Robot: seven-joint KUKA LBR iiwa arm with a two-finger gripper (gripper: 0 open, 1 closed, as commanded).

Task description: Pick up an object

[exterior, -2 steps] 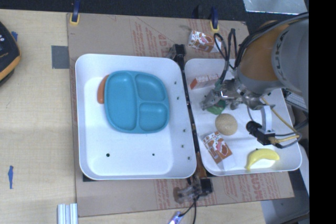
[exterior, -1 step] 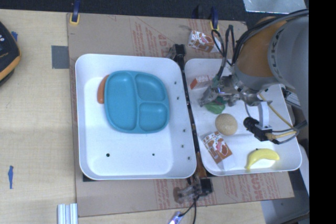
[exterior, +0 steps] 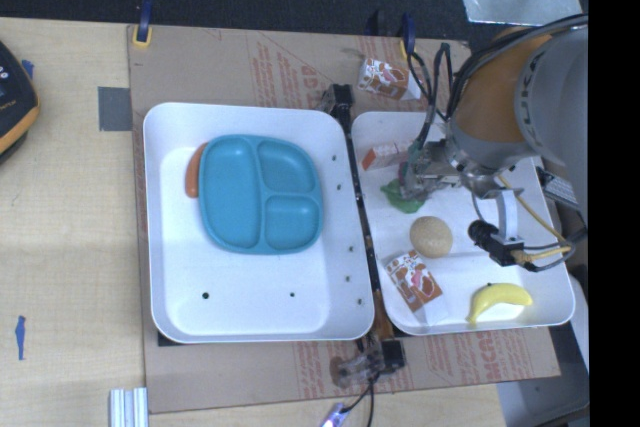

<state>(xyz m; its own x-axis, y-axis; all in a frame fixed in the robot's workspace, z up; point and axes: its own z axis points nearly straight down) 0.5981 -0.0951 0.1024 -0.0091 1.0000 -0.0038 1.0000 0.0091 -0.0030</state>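
Lying in the right-hand white bin (exterior: 560, 315), a small flat green object (exterior: 405, 200) with a darker green patch shows just under the gripper (exterior: 412, 177); its outline is ragged and partly hidden by the tool, so its exact shape is unclear. The grey arm with its orange band (exterior: 495, 95) reaches in from the right and bends down over the bin's upper half, wrist low, cables looping beside it. Whether the gripper is apart or together cannot be told from this angle. What shows of the green object spreads roughly left to right, near the bin's left wall.

Around it in the same bin sit a round beige potato-like ball (exterior: 431, 236), a yellow banana-shaped toy (exterior: 500, 302), and a red-and-white printed packet (exterior: 414, 279). A similar packet (exterior: 383, 76) lies on the cardboard beyond the bin. The left white bin (exterior: 250, 315) holds a blue divided plastic plate (exterior: 261, 193) with an orange sausage-shaped piece (exterior: 192, 172) touching its left edge.
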